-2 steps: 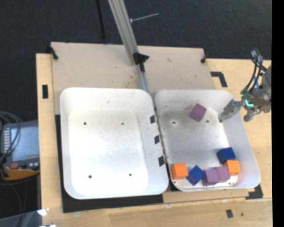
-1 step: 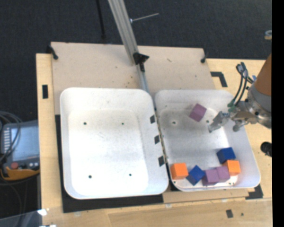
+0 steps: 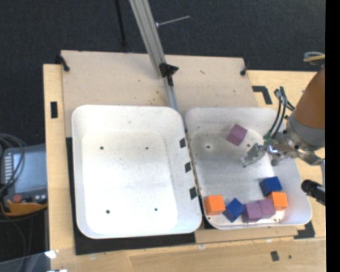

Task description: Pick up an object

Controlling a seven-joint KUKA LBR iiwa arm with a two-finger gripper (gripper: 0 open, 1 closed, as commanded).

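The right bin [image 3: 215, 123] holds several small blocks. A purple block [image 3: 236, 134] lies alone near its upper middle. Along the lower edge sit an orange block [image 3: 215, 204], a blue block [image 3: 234, 208], a purple block [image 3: 259, 210], another orange block [image 3: 279, 200] and a blue block [image 3: 270, 185]. My gripper [image 3: 253, 154] hangs over the right bin, below and to the right of the lone purple block, with nothing visibly between its fingers. The arm comes in from the right, its orange band [image 3: 311, 103] at the frame edge.
The left bin [image 3: 127, 169] sits beside the right one on the bench. A slanted aluminium post [image 3: 150, 35] rises from behind the bins. A handheld pendant [image 3: 22, 177] with cables lies at the far left.
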